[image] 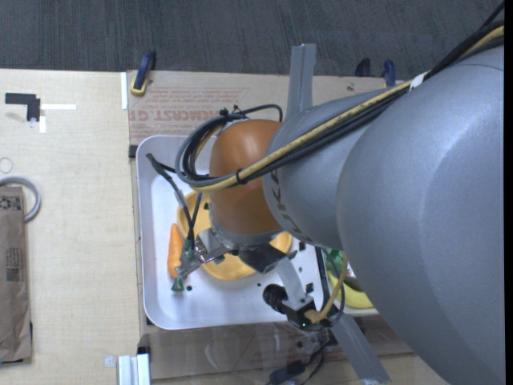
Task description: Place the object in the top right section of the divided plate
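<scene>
Camera view is dominated, nearest the lens, by the grey arm [401,191] sweeping in from the right, its orange band [244,175] and looped black cables [200,155] hanging directly over the left white bin [156,295]. Below the band the wrist dips toward the bin floor, and the gripper [186,273] sits low at the left side of a yellow plate [228,271], most of which the arm hides; its dividers cannot be made out. Just beside the gripper lies an orange carrot-like object [174,249], lengthwise along the plate's left rim, touching or nearly touching the claw. Whether the claw is spread or clamped I cannot tell, and nothing is clearly pinched in it. The low, close pose suggests a pick attempt on that object. Farther off, the wooden bench [64,183] carries a brown paper bag [12,279] at the left edge.
</scene>
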{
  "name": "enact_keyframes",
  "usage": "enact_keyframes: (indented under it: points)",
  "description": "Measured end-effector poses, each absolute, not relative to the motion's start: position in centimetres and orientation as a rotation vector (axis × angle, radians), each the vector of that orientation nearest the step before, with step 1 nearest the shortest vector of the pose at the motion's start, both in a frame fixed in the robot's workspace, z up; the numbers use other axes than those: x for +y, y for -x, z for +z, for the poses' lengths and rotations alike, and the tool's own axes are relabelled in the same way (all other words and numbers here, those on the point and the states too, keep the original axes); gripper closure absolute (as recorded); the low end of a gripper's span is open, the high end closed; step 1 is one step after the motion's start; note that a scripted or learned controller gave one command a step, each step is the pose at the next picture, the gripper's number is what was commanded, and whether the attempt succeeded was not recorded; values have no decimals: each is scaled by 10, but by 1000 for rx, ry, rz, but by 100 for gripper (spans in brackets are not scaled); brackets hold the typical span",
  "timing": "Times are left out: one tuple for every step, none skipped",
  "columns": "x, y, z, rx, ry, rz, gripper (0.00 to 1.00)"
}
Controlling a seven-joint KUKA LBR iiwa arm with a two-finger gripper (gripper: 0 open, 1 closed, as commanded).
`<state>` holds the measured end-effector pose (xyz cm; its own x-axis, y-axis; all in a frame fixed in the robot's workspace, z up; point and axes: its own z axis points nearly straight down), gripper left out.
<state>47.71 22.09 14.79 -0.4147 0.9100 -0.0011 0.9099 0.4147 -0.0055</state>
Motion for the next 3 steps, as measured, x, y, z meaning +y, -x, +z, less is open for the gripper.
enact_keyframes:
  points:
    - [221, -477, 148, -2640, 1698, 8, 0]
    - [221, -477, 148, -2640, 1698, 8, 0]
    - [209, -517, 92, -2719, 1559, 10, 0]
